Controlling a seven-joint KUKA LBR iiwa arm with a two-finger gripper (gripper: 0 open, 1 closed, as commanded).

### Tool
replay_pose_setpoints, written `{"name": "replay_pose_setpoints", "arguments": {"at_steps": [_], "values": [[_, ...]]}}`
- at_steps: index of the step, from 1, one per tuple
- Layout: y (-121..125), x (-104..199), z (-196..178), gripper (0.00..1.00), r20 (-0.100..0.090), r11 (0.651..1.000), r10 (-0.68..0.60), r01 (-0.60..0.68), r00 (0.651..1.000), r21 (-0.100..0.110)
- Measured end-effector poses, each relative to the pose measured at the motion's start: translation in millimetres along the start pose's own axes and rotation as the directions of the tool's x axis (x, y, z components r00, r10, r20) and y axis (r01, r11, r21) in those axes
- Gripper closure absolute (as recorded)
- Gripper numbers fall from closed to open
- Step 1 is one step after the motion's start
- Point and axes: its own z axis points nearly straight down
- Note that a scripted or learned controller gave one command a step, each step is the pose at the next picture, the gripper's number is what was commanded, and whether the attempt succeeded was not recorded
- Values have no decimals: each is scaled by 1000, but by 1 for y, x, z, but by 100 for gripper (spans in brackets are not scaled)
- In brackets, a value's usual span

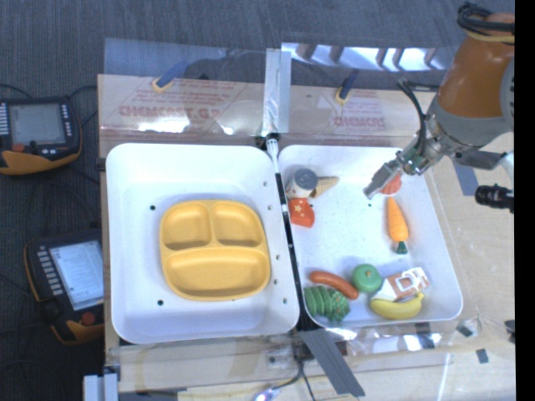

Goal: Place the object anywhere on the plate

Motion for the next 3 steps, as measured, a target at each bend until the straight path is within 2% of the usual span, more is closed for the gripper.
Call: {"name": "replay_pose_setpoints", "arguments": {"at_steps": [1,2,3], "values": [[-3,110,-18,100,-4,999,-32,32,999,-2],[-7,199,36,100,-5,977,-213,213,977,-1],[67,225,49,100,-4,943,-332,332,943,-2]]}}
